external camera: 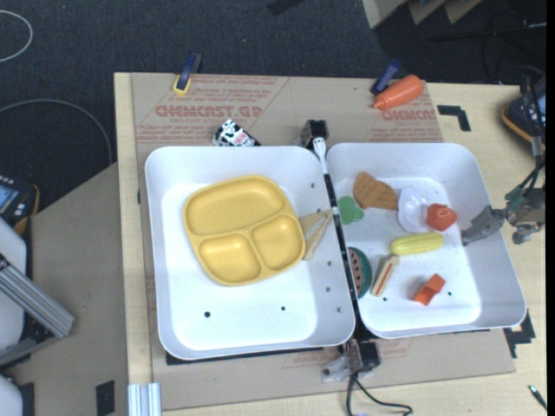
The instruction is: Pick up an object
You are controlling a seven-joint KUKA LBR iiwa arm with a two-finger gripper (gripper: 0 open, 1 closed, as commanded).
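Camera view: gripper (482,224) hovering right of corn cob (416,246); claw state indiscernible; crowded neighbours risking a missed grasp.

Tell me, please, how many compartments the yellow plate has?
3: the yellow plate in the left bin has one long compartment across its far side and two smaller ones side by side along its near side.

Dark grey carpet (104,24) surrounds a tan bench top (286,107) — thin cable (13,33) looping at left.
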